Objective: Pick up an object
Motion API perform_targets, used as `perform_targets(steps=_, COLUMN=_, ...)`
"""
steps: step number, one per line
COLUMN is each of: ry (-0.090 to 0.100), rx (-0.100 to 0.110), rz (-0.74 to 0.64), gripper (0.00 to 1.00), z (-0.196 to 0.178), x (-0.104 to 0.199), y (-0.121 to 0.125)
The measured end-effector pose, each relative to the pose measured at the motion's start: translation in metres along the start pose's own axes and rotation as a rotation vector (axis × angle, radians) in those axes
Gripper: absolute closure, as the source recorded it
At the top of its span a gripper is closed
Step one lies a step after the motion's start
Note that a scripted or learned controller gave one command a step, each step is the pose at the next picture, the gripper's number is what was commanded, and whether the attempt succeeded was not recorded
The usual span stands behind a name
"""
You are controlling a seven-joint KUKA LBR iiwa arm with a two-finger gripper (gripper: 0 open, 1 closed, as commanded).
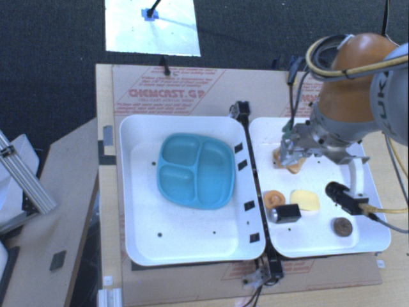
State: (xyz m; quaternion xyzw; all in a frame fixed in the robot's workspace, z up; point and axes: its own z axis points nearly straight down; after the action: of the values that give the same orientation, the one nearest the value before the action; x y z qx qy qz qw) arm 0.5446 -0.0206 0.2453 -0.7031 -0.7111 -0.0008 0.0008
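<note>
Clutter sits at the near end of the right bin (316, 243): a brown disc (343, 226) toward the near right corner; a black block (289, 212) close to that bin's left wall; just behind these a yellow block (305, 201) and an orange ring (274, 199), side by side and almost touching. The left bin (147, 232) alongside holds a blue divided plate (195, 171), well apart from all of this.

Farther in, a tan and orange piece (295, 165) lies on the right bin's floor; the gripper (287, 152) sits low directly over it and covers a good part of it. Whether the gripper is released, clenched or already grasping the piece I cannot tell; the wrist hides the contact. Beyond that the arm (351, 88), grey with its orange band, reaches in from the right.

The step in hand looks like the grasp itself, with the tan and orange piece as the likely target, since it is the only thing under the tool. The next move calls for a firm closure on the piece, if that is not already made; then a straight lift, slow enough to show whether the piece comes up or stays on the floor. The piece looks small and irregular, so a slip is a fair risk; the other things lie nearer and apart, so they should not interfere.
</note>
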Motion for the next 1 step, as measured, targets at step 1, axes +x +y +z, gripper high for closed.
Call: perform_targets(steps=1, ry=0.000, rx=0.000, rz=0.000, gripper=1.00, z=-0.0030, x=0.0599, y=-0.0098)
